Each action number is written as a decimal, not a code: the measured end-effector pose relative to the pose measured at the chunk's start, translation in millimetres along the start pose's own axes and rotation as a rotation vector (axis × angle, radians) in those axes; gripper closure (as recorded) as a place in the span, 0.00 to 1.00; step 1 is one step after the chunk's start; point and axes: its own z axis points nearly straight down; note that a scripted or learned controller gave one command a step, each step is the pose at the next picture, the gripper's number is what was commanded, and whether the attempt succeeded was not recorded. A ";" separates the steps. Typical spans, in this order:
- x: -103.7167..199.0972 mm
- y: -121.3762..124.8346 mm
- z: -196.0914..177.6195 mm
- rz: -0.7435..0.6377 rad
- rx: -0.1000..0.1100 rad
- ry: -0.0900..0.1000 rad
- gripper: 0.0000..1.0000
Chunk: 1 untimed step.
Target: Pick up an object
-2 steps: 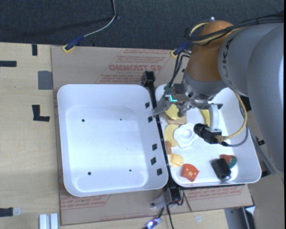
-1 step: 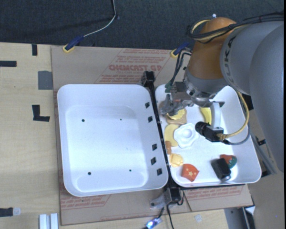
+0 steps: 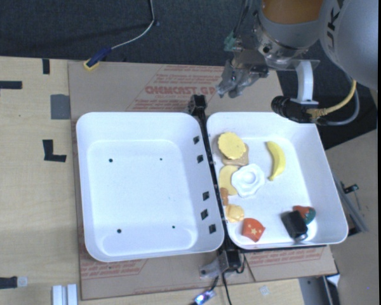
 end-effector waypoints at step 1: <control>110.1 49.4 -87.6 -0.005 0.006 0.003 1.00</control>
